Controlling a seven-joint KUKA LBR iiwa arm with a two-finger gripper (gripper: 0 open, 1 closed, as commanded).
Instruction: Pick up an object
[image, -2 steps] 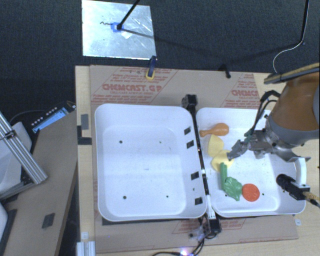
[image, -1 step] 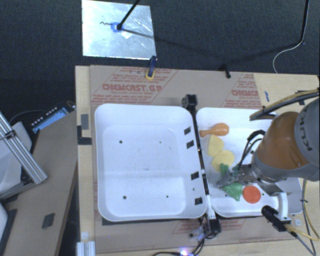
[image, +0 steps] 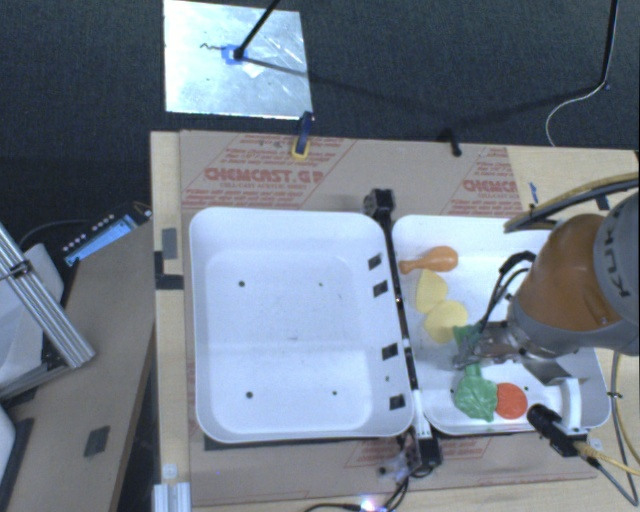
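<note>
Camera view: my pincer (image: 467, 352) is hanging low in the right bin (image: 590, 405), directly above the green toy (image: 476, 395); finger opening I cannot tell. A red piece (image: 512, 400) is lying right of it, yellow pieces (image: 440, 308) and an orange drumstick (image: 432, 262) farther back.

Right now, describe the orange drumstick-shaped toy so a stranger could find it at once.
Look in the right bin, the one the arm reaches into. Near its far left corner lies the orange drumstick-shaped toy, just beyond two pale yellow pieces. It alone is orange with a thin handle pointing toward the divider.
</note>
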